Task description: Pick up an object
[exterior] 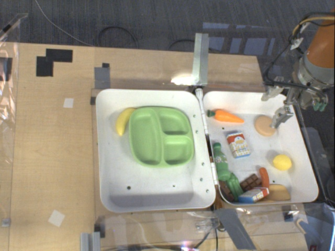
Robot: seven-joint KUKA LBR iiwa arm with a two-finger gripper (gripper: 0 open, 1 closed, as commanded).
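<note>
— Nearest the camera, what lies in the right white bin (309, 163)?
— Brown chocolate bar (250, 182), red sausage (264, 176), green bottle (220, 160).
— And your target?
— Round tan cookie (265, 125), far side, right of the orange carrot (228, 116). My gripper (280, 117) hangs just beside it, fingers apart, gripping nothing.
— Left bin (107, 156)?
— Green divided plate (159, 136), yellow banana (123, 120).
</note>
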